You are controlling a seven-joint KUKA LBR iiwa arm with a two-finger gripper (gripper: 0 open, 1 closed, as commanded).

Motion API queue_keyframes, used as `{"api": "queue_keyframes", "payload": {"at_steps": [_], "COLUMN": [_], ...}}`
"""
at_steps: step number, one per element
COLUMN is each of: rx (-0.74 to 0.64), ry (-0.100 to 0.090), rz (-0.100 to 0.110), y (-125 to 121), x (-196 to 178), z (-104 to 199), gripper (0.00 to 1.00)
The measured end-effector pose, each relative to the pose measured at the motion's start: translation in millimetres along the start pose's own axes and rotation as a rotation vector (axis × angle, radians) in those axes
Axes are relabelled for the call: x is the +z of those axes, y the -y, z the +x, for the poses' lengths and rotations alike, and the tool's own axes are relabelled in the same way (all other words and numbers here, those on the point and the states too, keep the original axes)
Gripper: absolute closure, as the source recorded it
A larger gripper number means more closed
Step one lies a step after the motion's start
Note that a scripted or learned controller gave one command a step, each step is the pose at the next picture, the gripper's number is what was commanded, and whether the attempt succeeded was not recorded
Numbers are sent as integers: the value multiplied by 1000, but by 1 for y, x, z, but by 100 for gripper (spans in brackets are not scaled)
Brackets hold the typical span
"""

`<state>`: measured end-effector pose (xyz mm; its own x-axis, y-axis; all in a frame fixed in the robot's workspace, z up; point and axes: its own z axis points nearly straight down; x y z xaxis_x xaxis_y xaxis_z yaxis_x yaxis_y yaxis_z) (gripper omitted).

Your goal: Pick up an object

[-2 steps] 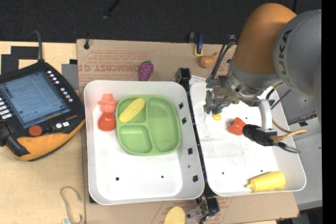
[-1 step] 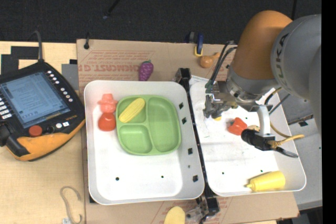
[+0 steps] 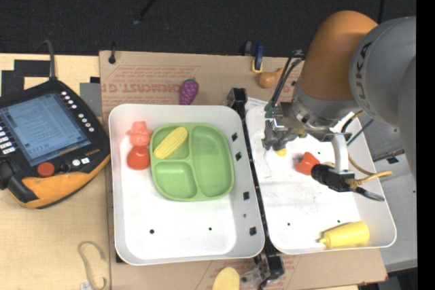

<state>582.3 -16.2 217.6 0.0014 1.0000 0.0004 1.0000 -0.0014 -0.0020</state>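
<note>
Yellow bottle front; arm lettered "KUKA".

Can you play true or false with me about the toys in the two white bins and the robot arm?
1. The yellow corn lies in the green tray. True.
2. The green tray is in the right bin. False: it sits in the left bin.
3. A yellow bottle lies in the right bin, near its front corner. True.
4. The gripper is over the left bin. False: it is over the right bin.
5. The purple toy is inside the green tray. False: it lies on the cardboard behind the left bin.
</note>
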Motion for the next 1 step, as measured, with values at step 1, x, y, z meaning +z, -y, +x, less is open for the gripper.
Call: {"api": "queue_keyframes", "payload": {"at_steps": [1], "rx": [-1], "ry": [0], "rz": [1], "y": [3], "x": [-1], "z": [-6], "gripper": [100]}}
